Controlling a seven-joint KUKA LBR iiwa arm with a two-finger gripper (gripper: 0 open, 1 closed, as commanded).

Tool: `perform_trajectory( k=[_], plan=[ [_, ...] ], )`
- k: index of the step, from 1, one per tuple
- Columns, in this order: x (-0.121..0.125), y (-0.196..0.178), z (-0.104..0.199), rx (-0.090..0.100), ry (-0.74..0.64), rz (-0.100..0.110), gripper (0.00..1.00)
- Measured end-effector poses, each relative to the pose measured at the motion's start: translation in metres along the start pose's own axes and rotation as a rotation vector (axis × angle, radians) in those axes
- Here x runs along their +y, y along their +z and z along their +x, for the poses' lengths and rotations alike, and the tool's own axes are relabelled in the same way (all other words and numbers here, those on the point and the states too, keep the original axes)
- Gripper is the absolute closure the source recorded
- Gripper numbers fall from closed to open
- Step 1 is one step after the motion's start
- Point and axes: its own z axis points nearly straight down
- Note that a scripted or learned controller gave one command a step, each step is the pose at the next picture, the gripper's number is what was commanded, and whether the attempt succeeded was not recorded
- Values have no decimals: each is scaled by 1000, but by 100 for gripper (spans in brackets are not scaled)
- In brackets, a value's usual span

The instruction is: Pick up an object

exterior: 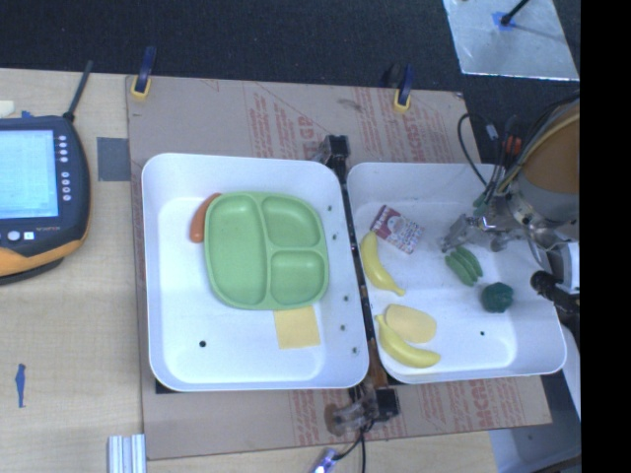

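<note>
Green pickle [462, 265], long axis diagonal, beside gripper [471, 230]

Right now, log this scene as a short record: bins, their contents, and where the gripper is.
left bin: green tray, yellow slice, orange item poking out from under the tray's left edge
right bin: two bananas, pale yellow piece, small packet, green pod, dark green lump
gripper: over the right bin, just above the pod in the view
held: nothing seen between the fingers
left of bins: tablet
</note>
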Motion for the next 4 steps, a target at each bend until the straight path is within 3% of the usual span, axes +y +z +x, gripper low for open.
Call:
perform_trajectory(
  k=[1,2,3,4],
  plan=[
    [-34,0,34,0,0,0,0],
    [-34,-11,33,-2,-2,1,100],
    [31,-161,88,0,0,-6,100],
    [6,-158,140,0,0,-1,100]
  ],
)
